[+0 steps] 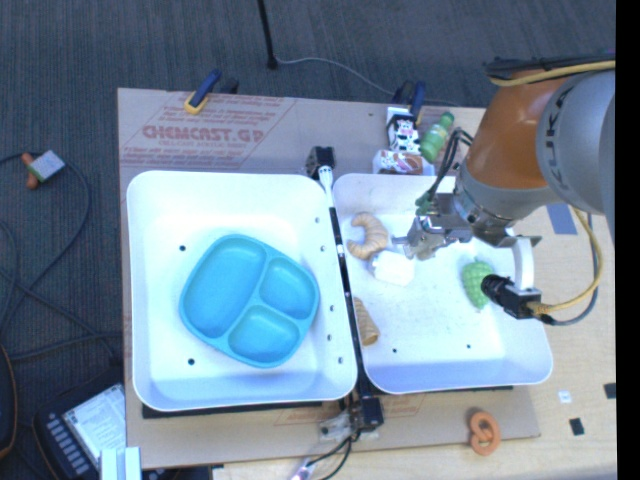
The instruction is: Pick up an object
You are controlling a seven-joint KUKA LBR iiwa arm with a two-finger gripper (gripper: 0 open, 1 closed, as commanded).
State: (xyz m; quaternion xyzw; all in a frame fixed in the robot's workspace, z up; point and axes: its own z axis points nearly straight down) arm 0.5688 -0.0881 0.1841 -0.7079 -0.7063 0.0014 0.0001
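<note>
My gripper [418, 244] hangs over the middle of the right bin [440, 363], its tip just to the right of a white block [394, 269] and a tan croissant-shaped piece [369, 234]. A green leafy toy [477, 280] lies to the gripper's right. Another tan piece [364, 321] rests against the bin's left wall. I see nothing held between the fingers.
The left bin [170, 208] holds a blue divided plate [250, 299]. A small orange pretzel shape [484, 430] lies on the cardboard in front of the right bin. Clamps and a small box with a green item [412, 140] sit behind the bins.
</note>
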